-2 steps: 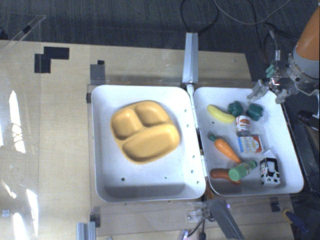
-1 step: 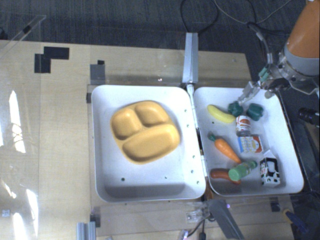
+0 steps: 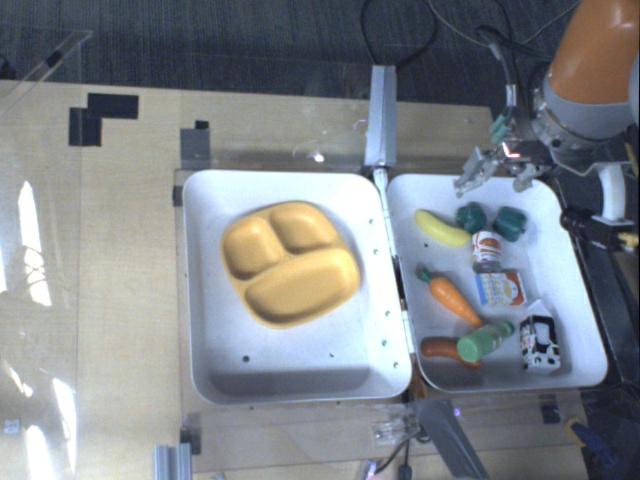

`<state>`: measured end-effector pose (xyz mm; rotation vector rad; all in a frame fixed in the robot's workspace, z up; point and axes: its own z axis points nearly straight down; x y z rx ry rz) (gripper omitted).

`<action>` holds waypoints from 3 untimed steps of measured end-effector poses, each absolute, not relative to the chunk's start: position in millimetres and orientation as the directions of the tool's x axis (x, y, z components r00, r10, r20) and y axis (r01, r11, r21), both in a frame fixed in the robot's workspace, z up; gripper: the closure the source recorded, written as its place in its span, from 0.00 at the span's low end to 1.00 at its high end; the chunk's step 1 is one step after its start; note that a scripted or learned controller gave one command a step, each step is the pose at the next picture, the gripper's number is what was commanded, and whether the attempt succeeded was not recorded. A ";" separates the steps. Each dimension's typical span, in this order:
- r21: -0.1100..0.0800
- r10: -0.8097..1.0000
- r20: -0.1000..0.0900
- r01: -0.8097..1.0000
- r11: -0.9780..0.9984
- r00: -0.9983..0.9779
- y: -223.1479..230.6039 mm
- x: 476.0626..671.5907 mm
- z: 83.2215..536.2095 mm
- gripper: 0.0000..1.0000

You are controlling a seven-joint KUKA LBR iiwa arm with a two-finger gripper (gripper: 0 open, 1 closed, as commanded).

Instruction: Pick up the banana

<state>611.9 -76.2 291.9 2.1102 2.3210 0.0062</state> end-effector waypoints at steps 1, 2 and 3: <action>0.002 1.000 0.000 1.000 -0.003 0.003 -73.8 637.4 184.3 0.00; 0.019 0.996 -0.003 0.996 0.089 -0.089 -95.7 649.1 119.9 0.00; 0.009 0.989 -0.002 0.989 0.147 -0.147 -95.4 640.7 88.4 0.00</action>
